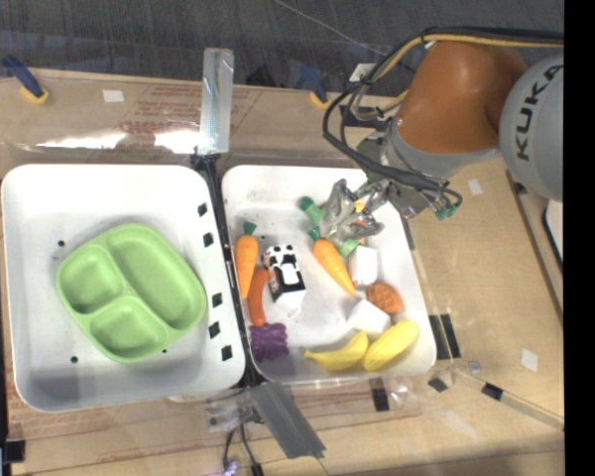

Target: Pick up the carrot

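Observation:
An orange carrot [333, 265] with a green leafy top [310, 208] lies slanted in the middle of the right bin [240, 188]. A second, longer carrot [246, 258] lies along that bin's left wall. My gripper [347, 212] hangs low over the bin's upper middle, just above and to the right of the first carrot's thick end, beside its green top. Its metal tip overlaps the leaves, so contact with the carrot is unclear. Nothing is visibly lifted.
The right bin also holds a black-and-white cow toy [285, 269], purple grapes [269, 341], a banana [339, 353], a yellow lemon [393, 344], white blocks [364, 265] and a brown-orange piece [385, 297]. A green divided plate [131, 291] lies in the left bin [20, 266].

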`<state>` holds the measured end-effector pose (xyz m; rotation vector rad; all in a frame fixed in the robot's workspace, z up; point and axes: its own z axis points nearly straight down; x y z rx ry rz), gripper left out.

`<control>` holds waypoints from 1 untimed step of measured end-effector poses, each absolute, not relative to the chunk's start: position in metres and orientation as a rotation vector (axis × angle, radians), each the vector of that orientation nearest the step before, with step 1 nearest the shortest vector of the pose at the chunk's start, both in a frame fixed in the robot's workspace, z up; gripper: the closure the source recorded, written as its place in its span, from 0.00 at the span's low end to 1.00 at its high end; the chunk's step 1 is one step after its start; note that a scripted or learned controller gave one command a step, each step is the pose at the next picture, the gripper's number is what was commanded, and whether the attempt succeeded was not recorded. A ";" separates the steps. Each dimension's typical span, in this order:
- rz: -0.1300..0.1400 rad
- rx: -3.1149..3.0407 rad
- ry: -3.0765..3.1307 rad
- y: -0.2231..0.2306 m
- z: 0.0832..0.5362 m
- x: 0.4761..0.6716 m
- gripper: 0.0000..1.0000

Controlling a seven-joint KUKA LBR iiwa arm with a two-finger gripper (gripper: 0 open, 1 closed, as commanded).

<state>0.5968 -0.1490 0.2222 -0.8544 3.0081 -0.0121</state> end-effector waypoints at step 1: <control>0.004 -0.871 3.018 -0.082 0.199 0.542 1.00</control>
